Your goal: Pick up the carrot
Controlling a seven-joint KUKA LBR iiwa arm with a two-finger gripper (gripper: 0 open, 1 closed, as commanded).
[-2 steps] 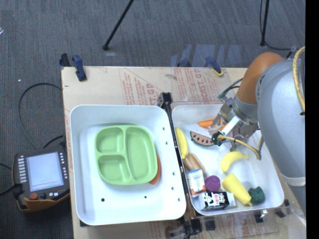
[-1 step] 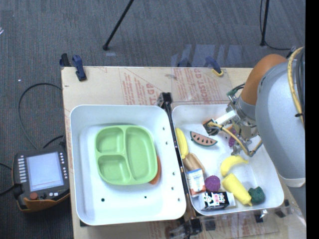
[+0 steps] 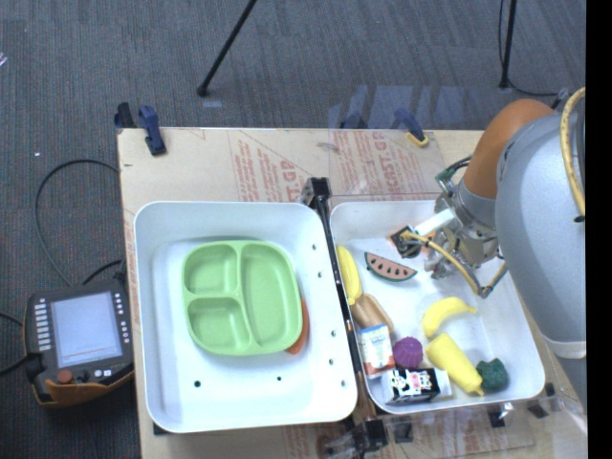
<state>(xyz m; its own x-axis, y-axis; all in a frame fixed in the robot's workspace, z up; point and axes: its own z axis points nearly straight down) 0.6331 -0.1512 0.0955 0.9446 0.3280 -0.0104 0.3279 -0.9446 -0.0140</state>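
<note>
Nearest the camera, along the right bin's (image 3: 532, 352) front edge, lie a black-and-white carton (image 3: 415, 384), a green broccoli piece (image 3: 493, 374) and a yellow corn cob (image 3: 455, 362). Just behind these sit a purple item (image 3: 407, 352), a small box (image 3: 375, 348) and a hot dog bun (image 3: 369, 310), with a banana (image 3: 445, 314) toward the bin's middle. Further back, a yellow strip (image 3: 349, 273) lies along the left wall and a watermelon slice (image 3: 389, 268) beside it. In the left bin (image 3: 153, 352), a green divided plate (image 3: 241, 296) rests over an orange item, apparently the carrot (image 3: 301, 331), which shows only as a sliver at the plate's right front edge. The gripper (image 3: 457, 252) hangs over the right bin's rear, well apart from the carrot; whether it is open or closed cannot be told. A teach pendant (image 3: 80, 342) lies on the floor at left.
</note>
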